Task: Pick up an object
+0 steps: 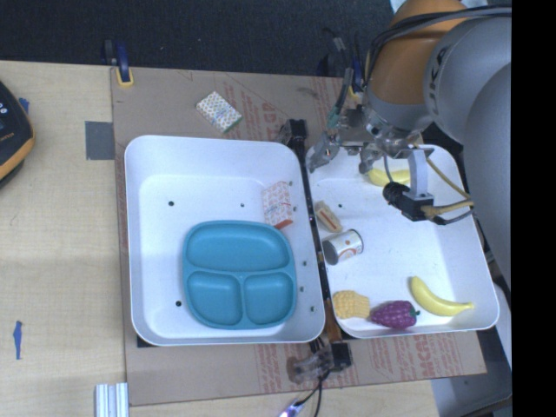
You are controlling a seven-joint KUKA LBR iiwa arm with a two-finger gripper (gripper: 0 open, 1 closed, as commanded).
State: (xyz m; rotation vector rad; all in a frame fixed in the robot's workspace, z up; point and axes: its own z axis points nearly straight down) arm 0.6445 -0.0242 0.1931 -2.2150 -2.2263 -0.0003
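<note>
End effector (375, 156) hovers at the right bin's (452, 259) far edge beside a yellow banana (388, 177); whether it is spread or closed is unclear.

Wooden bench (52, 233), cardboard sheet (261, 102), two white bins (139, 233), patterned packet (218, 110), grey tape (99, 140)

A robotics lab bench, by the look of it: pale wooden top (52, 259) with a taped-down cardboard sheet (261, 94), two white bins (143, 159) clamped side by side, toy fruit (437, 296) as test pieces, loose cabling (447, 205), grey industrial arm (473, 68) at right.
</note>
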